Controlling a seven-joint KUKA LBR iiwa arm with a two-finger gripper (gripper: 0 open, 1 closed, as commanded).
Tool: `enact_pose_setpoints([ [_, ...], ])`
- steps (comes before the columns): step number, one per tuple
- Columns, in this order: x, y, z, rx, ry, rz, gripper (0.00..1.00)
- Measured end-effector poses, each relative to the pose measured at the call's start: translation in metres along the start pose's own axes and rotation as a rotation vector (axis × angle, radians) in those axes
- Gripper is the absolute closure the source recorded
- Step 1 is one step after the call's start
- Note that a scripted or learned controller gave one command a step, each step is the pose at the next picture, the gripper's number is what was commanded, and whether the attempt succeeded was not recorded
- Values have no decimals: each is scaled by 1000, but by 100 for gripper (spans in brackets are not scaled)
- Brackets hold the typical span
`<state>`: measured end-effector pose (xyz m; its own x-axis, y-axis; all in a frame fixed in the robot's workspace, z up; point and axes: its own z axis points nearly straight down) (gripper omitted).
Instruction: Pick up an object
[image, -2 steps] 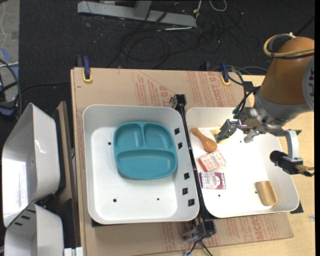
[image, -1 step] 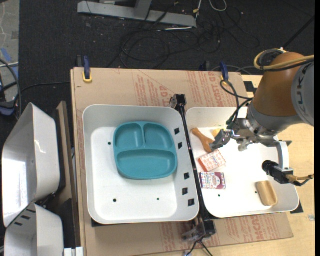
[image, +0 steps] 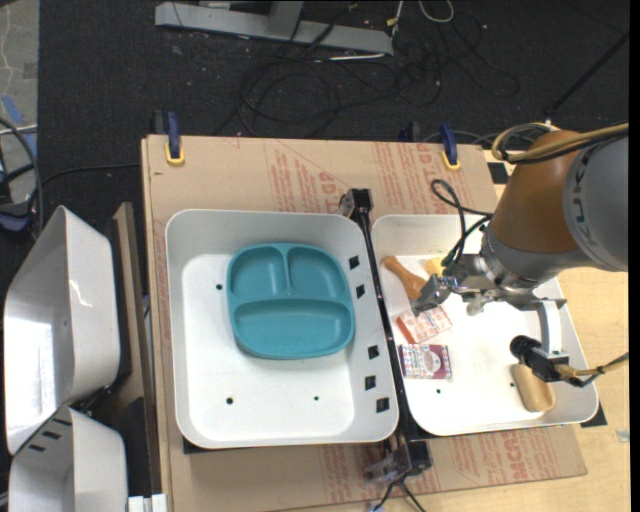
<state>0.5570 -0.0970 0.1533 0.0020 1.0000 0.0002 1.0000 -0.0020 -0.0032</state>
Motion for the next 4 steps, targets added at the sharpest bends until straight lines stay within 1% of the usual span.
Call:
enact_pose_setpoints([
  [1, 2, 0, 64, 1, 1, 0, 0],
  [2, 1, 1, 50, -2, 0, 1, 100],
  [3, -3, 5, 7, -7, -1, -1, 100],
  [4, -6, 8, -36, -8, -1, -3, 100],
])
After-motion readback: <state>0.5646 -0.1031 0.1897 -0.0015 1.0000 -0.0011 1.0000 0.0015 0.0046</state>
